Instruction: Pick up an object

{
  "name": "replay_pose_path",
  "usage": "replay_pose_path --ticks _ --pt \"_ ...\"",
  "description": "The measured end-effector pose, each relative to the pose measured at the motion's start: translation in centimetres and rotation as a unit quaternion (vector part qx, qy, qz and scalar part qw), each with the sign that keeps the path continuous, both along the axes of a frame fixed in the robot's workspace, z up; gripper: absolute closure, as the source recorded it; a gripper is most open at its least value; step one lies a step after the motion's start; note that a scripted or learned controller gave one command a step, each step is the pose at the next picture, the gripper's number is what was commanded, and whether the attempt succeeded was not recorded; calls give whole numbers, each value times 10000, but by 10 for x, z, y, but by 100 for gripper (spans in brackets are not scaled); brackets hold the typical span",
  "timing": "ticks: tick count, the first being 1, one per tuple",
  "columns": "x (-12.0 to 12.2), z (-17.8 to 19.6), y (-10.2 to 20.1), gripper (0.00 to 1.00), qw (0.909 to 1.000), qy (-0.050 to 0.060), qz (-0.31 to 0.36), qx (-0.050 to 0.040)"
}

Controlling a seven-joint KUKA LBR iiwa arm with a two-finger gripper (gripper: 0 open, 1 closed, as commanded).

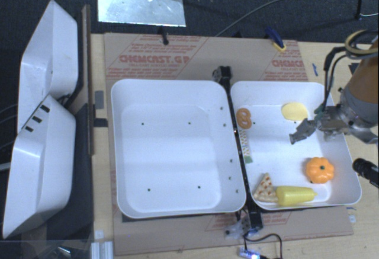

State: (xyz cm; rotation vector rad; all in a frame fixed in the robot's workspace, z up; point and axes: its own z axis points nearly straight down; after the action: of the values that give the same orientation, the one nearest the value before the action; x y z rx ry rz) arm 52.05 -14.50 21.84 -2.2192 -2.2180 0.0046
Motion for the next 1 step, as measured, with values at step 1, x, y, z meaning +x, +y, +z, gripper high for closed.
replay_pose_path --ticks 1 --pt "1 3 0 0 10000 -29 4 -4"
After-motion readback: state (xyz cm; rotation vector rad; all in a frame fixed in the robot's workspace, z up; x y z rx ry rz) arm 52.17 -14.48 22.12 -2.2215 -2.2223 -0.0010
